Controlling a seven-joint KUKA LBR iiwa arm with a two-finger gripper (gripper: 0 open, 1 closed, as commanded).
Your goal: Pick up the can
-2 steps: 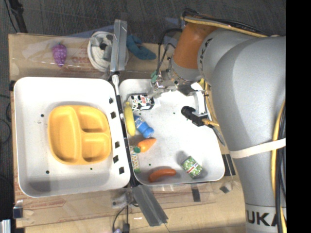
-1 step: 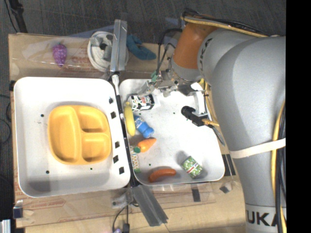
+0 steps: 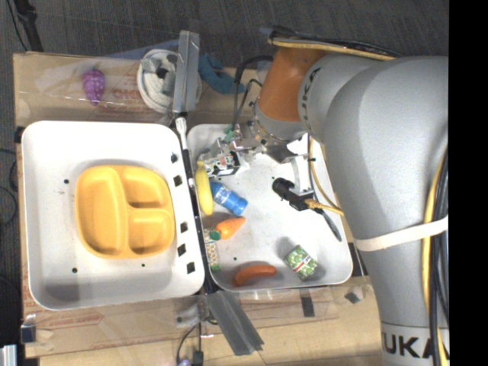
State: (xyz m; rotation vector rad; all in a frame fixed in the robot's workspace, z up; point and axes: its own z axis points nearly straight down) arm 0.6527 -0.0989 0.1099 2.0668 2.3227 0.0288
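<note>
A blue can (image 3: 229, 199) lies on its side in the right bin (image 3: 259, 235), its pale end pointing up-left, just right of a banana (image 3: 203, 193). A second small can with a green printed label (image 3: 301, 261) lies near the bin's front right corner. My gripper (image 3: 223, 158) is low in the bin's back left corner, a short way above the blue can and apart from it. Nothing can be seen held in it.
An orange carrot (image 3: 229, 227) lies below the blue can, and a red sausage (image 3: 255, 273) lies by the front wall. The left bin (image 3: 46, 280) holds a yellow divided plate (image 3: 126, 208). My grey arm (image 3: 381, 151) covers the bench's right side.
</note>
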